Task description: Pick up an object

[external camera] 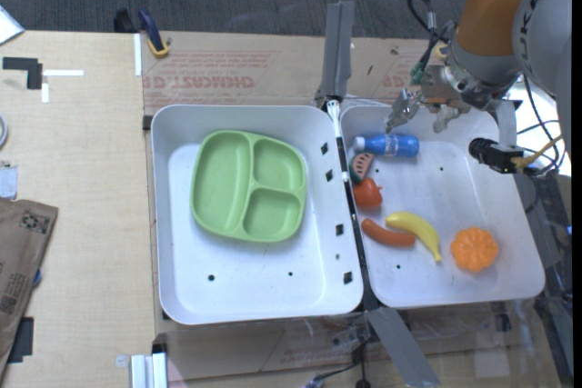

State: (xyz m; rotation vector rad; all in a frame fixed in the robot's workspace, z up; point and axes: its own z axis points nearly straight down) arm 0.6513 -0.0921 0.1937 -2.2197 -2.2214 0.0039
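Bottle (387,144) just below pincer (401,114)

Single fixed camera, mounted above the bench (73,150), looking down at a slant.

The view faces the far edge of the bench, where dark floor shows along the top of the frame. Both white bins sit near the centre: the left bin (173,223) lies fully in frame, the right bin (509,277) reaches close to the right side. The arm (514,0) enters from the upper right corner and is cut off by the frame. Distance is moderate: both bins, the cardboard sheet (236,73) behind them and a broad strip of bare bench at the left all fit. The near edge of the bench runs out at the bottom.
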